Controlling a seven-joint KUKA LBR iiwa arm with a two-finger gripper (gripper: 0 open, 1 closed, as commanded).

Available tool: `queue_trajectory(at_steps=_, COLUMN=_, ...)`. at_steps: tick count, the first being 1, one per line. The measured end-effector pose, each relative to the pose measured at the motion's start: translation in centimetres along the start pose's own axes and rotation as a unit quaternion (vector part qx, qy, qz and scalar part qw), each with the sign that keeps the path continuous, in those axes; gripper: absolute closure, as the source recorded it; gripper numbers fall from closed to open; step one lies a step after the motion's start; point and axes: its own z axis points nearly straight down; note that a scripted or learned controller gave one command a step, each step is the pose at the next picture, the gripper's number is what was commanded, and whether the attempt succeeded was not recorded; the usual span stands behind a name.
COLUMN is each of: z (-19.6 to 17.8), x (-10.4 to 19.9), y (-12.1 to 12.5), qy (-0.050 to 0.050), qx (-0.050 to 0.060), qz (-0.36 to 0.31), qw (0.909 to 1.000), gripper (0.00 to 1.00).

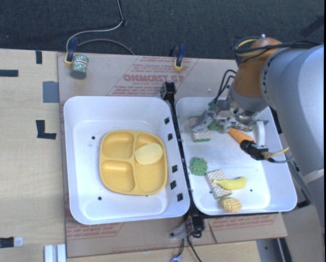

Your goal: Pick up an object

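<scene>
The right bin (285,198) holds, nearest, one corn cob (230,204), one banana (231,183), one green ball (198,166), then one carrot (240,135). Beyond, the gripper (224,119) hovers; whether its jaws are open cannot be told. The left bin (78,146) holds one yellow plate (119,171).

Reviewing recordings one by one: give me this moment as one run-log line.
gripper: low in right bin, near orange item | grasp: unconfirmed | banana, green ball: untouched | left bin: yellow tray
</scene>
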Motion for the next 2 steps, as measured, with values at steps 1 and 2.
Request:
queue_trajectory(at_steps=1, z=-0.2, x=0.0, y=-1.2, qy=-0.003, qx=-0.008, qz=0.001, qw=1.0, gripper=0.0)
queue_trajectory(at_steps=2, z=-0.1, x=1.1, y=-2.2, qy=-0.005, qx=-0.007, qz=0.002, qw=1.0, gripper=0.0)
